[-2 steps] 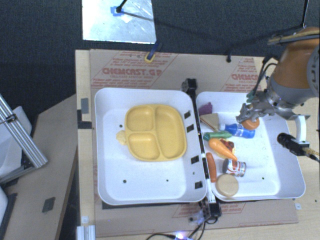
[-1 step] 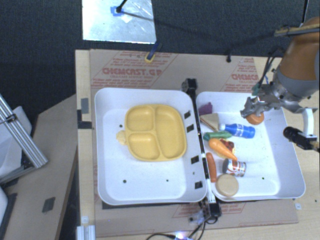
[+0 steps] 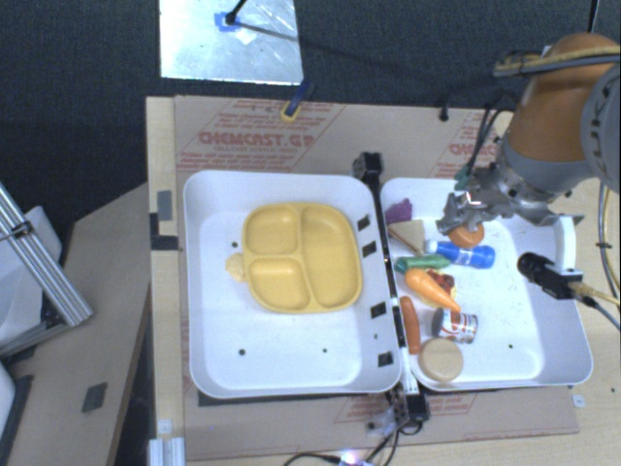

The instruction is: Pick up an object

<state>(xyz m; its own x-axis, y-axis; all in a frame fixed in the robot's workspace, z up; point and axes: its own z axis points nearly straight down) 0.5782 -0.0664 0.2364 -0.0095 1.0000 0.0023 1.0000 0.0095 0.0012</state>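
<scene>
Gripper (image 3: 466,219) sits at upper middle of the right bin (image 3: 563,357), right of frame centre; whether it is spread or pinching anything, cannot tell, the metal head blocks the view. Directly under it, touching or nearly so, a small orange round object (image 3: 470,235), partly hidden by the head. This looks like the pick target, though nothing confirms a grasp.

Risks, as a guess: the orange object is round and could roll or squirt out if pinched off-centre. Blue bottle (image 3: 468,255) lies just below it in the frame, near touching, so a closing gripper may catch both or shove the bottle. Pale wedge (image 3: 409,235) sits just left; purple item (image 3: 400,208) upper left of that. Clutter is tight, so a miss is likely.

Further down: green stick (image 3: 419,263), carrot (image 3: 432,288), small can (image 3: 456,327), red sausage shape (image 3: 410,324), tan disc (image 3: 441,359).

Left bin (image 3: 209,357) holds a yellow divided plate (image 3: 296,257), well apart from the gripper.
</scene>
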